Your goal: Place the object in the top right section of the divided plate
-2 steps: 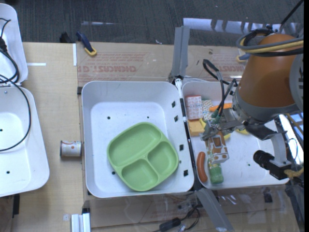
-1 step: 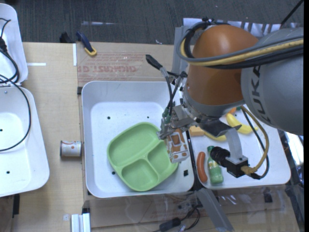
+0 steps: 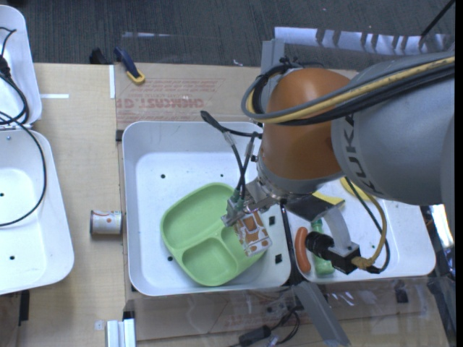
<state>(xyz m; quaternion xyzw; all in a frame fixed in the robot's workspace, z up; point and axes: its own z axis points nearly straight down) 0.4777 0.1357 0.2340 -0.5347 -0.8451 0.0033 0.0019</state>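
Below, one gripper (image 3: 244, 219) clamps one patterned box (image 3: 253, 236) over one green plate (image 3: 206, 237).

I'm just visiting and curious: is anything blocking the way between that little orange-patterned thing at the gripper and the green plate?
Nothing visible does. The orange-patterned object sits at the gripper, right at the green divided plate's right edge, and the plate's visible sections look bare.

Grey arm (image 3: 391, 136) bent low, hand (image 3: 246, 219) pointing down
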